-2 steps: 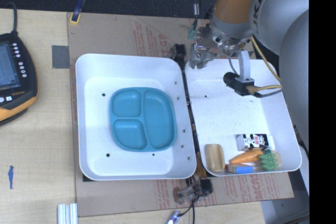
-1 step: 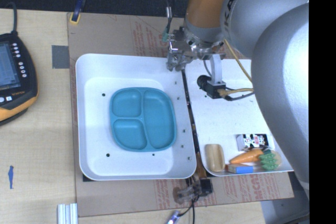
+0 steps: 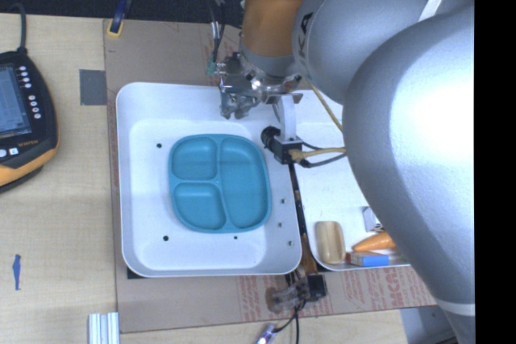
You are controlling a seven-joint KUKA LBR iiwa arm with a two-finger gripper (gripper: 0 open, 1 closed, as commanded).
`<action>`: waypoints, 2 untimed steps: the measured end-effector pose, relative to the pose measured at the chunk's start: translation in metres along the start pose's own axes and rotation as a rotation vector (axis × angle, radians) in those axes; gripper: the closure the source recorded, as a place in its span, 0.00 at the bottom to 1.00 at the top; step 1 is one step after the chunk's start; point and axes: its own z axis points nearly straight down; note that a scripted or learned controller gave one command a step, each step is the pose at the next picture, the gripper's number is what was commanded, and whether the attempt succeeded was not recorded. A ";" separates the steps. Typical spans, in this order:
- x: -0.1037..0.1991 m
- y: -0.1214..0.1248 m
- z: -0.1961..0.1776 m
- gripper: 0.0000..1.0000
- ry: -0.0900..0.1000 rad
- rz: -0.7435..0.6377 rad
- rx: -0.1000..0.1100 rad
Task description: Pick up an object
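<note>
- Your gripper [image 3: 236, 102] sits over the far rim of the left bin [image 3: 133, 173]; whether it is wide or narrow, you cannot tell (the wrist hides it).
- A blue divided plate [image 3: 218, 182] lies flat in that bin, near the gripper but apart.
- The right bin [image 3: 339, 197] holds a wooden block [image 3: 330, 241] beside orange and blue items, partly hidden.

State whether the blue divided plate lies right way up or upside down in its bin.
Right way up: the blue divided plate shows its three hollow compartments, flat in the left bin.
</note>
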 end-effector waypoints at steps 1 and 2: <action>-0.140 -0.030 -0.006 1.00 0.000 0.006 -0.003; -0.139 -0.030 -0.005 0.00 0.001 0.004 -0.003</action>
